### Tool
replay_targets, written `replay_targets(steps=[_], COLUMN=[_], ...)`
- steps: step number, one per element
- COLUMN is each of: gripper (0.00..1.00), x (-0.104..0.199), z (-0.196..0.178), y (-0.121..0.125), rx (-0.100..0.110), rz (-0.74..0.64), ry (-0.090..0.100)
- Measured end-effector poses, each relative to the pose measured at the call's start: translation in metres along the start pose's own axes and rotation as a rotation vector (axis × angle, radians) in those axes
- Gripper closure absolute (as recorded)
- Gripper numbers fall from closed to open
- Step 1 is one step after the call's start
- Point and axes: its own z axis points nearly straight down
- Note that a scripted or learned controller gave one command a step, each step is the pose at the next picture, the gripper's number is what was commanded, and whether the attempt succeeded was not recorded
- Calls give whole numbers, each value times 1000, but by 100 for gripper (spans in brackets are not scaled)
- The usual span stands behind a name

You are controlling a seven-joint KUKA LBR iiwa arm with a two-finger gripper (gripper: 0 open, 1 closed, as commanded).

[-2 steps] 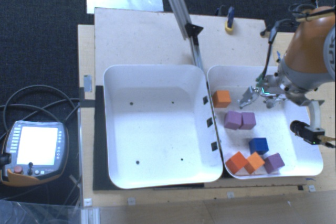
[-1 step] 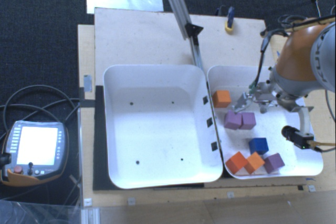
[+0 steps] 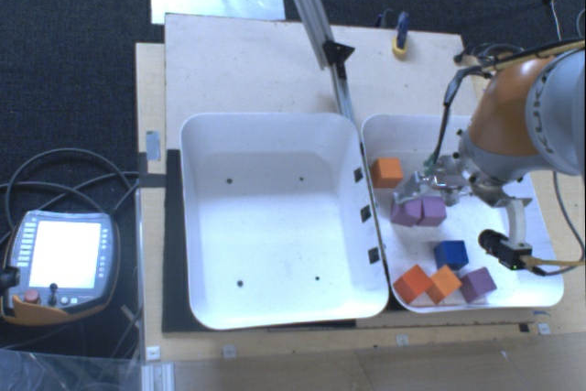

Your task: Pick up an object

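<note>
I have the claw (image 3: 419,190) low over the purple blocks (image 3: 418,211) below the lone orange cube (image 3: 387,170); whether it grips them I cannot tell; next, a straight lift.

Robotics lab: teach pendant (image 3: 59,268), bench-mounted bins (image 3: 275,133).

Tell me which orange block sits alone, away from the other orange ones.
The orange block at the right bin's far left corner; the other two orange blocks touch near the front edge.
</note>
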Motion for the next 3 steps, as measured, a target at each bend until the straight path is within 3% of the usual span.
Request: replay_targets(steps=[1, 2, 3], gripper=[0, 100, 100], x=[-1, -1, -4], z=[6, -4, -68], y=[5, 6, 10], rx=[-17, -19, -5], rz=[-1, -2, -3], ry=[-5, -5, -4])
